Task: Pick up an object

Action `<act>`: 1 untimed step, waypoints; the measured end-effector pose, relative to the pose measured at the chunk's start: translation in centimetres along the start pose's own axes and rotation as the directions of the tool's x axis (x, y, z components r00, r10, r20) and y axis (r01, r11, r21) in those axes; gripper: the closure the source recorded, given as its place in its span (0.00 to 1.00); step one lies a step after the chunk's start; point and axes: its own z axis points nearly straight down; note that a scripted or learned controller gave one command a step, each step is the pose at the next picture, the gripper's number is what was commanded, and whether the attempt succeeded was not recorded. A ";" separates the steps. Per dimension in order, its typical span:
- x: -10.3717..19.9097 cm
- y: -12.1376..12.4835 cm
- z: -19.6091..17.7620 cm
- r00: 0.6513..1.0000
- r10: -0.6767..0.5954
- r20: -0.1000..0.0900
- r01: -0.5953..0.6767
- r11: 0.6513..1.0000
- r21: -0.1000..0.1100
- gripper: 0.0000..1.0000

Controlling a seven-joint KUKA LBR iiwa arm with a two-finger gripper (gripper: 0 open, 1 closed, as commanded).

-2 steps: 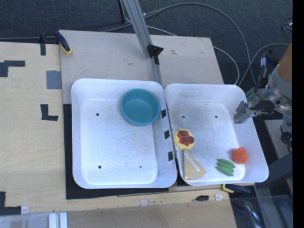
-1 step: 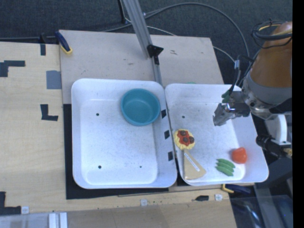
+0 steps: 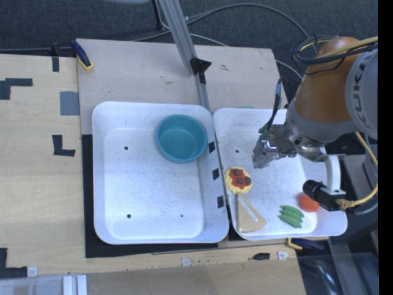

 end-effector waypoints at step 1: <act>4.7 1.0 1.0 1.000 0.000 0.000 0.000 1.000 -0.001 1.00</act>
